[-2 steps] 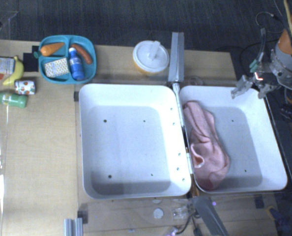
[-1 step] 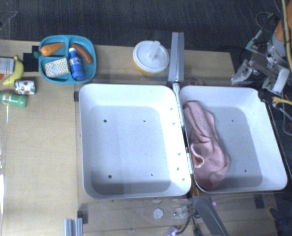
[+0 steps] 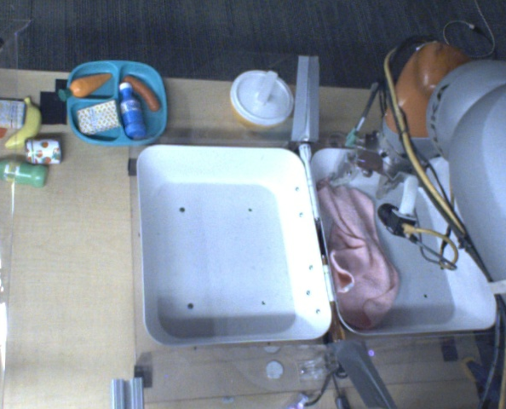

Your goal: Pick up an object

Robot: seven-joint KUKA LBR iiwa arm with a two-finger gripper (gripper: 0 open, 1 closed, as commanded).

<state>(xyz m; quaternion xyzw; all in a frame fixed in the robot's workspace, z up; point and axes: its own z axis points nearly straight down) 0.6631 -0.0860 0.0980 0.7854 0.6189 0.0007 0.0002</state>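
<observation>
A crumpled pink cloth (image 3: 358, 254) lies along the left side of the right bin (image 3: 440, 309), stretching from its far end to near its front wall. My gripper (image 3: 365, 162) hangs over the far end of that bin, just above the cloth's upper edge, half hidden among cables and wrist parts. The grey arm with its orange band (image 3: 428, 75) covers the bin's right side.
The left bin (image 3: 227, 245) sits beside the right one, with a metal divider (image 3: 305, 100) at the back between them. Behind are a white lidded cup (image 3: 261, 97) and a blue divided plate (image 3: 117, 102) of toy food. A banana (image 3: 25, 124), a can (image 3: 43, 151) and a green bottle (image 3: 14, 172) lie far left.
</observation>
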